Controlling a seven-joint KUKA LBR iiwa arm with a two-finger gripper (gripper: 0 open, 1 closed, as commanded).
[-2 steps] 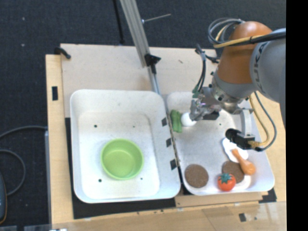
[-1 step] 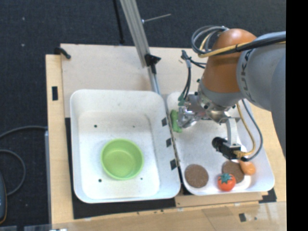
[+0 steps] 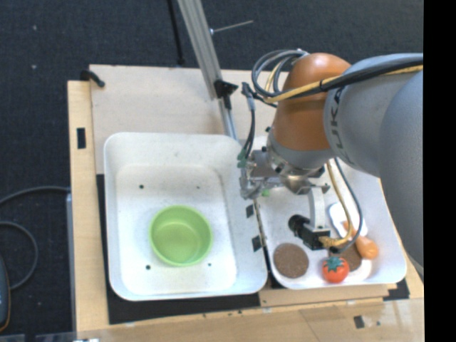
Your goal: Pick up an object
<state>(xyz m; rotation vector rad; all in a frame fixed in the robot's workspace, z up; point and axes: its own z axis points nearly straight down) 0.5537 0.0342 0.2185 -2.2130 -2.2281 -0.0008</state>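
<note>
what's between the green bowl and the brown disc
In the camera view, bare white floor of the left bin, then both bins' adjoining rims, lie between the green bowl and the brown disc.

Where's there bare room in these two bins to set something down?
The left bin has bare floor behind and to both sides of the green bowl. The right bin is crowded: the brown disc, the tomato and the orange piece line its near edge, with the arm above.
</note>
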